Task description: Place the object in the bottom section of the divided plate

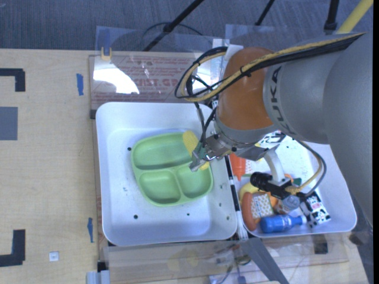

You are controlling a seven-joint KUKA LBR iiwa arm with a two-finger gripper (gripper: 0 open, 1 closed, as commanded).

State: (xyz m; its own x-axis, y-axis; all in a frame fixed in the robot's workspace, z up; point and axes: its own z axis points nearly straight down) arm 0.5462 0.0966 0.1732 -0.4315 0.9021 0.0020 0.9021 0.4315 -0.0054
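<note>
A green divided plate [145, 160] lies in the left white bin [112, 129], with one large section at the top and two smaller ones below. My gripper [200, 157] hangs over the plate's right rim, between the large section and the lower right one. A yellow object [189, 139] shows above and below the fingertips, and the gripper looks shut on it. The arm's orange band and grey wrist hide the bin's far right corner.
The right bin [340, 209] holds an orange carrot-like piece [237, 165], a blue bottle [278, 222], a speckled orange item [258, 206] and a small black-and-white piece [317, 210]. A black cable loops above the wrist. Wooden bench lies to the left.
</note>
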